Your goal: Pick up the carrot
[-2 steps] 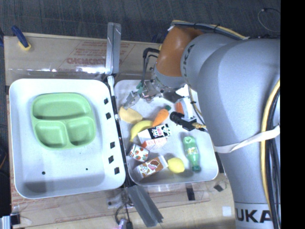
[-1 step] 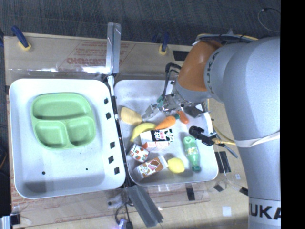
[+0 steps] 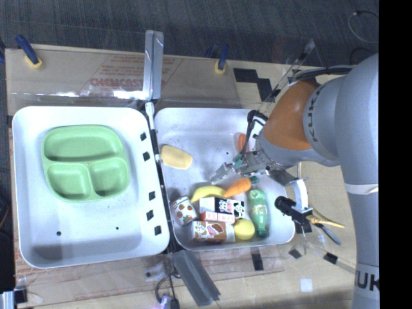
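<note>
The carrot (image 3: 236, 187) lay in the right bin (image 3: 199, 124), tilted, its thick end toward my gripper (image 3: 239, 166) and its tip pointing down-left at the banana (image 3: 206, 192). It rested just above the black-and-white carton (image 3: 222, 206) and just left of the green bottle (image 3: 258, 212). Below those sat a lemon (image 3: 244, 230), a red-and-white box (image 3: 210, 230) and a small patterned cup (image 3: 183, 210), all crowded along the bin's near edge. I could not read the print on any of these packs; it was too small. A pale yellow piece (image 3: 176, 157) lay apart, near the bin's left wall.

My gripper hung just above the carrot's thick end, low in the bin, its metal fingers (image 3: 222, 170) slanting out to the left. How wide they stood I could not tell, and I saw nothing between them. My arm (image 3: 335, 118) came in from the right, the orange band (image 3: 290, 118) bent over the bin's right rim.

The left bin (image 3: 84, 243) held a green divided tray (image 3: 87, 161). Red lettering on the cardboard sheet (image 3: 119, 73) across the tabletop (image 3: 58, 60) behind the bins was too faint to read.
</note>
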Available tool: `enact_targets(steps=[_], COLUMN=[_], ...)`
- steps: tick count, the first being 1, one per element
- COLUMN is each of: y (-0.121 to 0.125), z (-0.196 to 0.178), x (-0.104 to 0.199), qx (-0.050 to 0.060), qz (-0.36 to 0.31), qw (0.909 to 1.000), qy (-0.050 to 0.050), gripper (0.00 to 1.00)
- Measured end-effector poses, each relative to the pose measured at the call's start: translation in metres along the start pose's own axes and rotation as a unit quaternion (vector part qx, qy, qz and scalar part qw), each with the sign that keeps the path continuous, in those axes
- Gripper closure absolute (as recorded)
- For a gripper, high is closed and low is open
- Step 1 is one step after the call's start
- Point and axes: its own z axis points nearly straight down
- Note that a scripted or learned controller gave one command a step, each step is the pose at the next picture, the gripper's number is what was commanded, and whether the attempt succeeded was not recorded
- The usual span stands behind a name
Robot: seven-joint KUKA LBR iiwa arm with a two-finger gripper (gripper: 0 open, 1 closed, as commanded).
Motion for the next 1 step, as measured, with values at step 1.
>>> enact_targets(steps=[1], y=[-0.0672], z=[-0.0002], x=[-0.0103], qx=[-0.001], qz=[-0.025], qw=[0.9997], qy=[0.0], gripper=[0.0])
